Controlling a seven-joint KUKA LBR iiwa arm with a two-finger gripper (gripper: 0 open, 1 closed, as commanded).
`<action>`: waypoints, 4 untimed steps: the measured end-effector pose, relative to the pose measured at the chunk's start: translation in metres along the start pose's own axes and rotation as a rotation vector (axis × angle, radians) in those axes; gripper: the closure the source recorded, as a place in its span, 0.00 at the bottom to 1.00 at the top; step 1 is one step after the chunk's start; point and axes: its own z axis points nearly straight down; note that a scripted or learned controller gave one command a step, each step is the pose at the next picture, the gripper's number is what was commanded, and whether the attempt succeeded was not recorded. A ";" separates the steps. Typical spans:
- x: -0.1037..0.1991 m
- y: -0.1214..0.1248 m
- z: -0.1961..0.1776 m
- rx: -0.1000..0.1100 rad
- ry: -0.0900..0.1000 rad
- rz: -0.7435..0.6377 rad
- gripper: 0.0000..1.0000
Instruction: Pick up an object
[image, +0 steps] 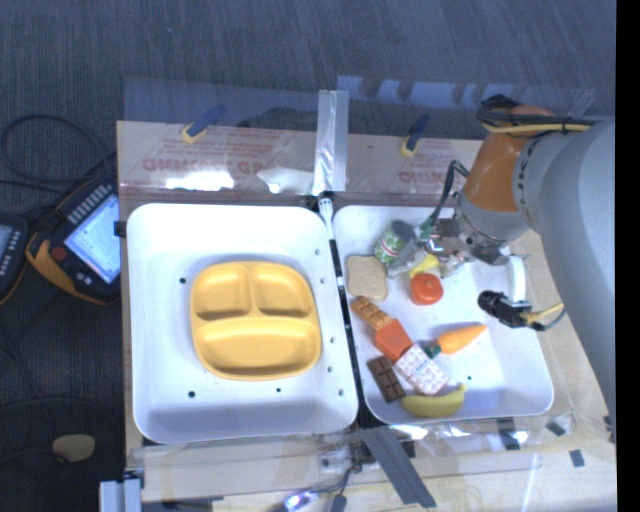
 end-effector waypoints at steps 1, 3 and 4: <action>0.000 0.000 -0.010 0.003 -0.003 -0.002 1.00; 0.031 -0.077 -0.040 0.003 0.003 -0.058 1.00; 0.078 -0.063 -0.166 0.000 0.002 -0.308 1.00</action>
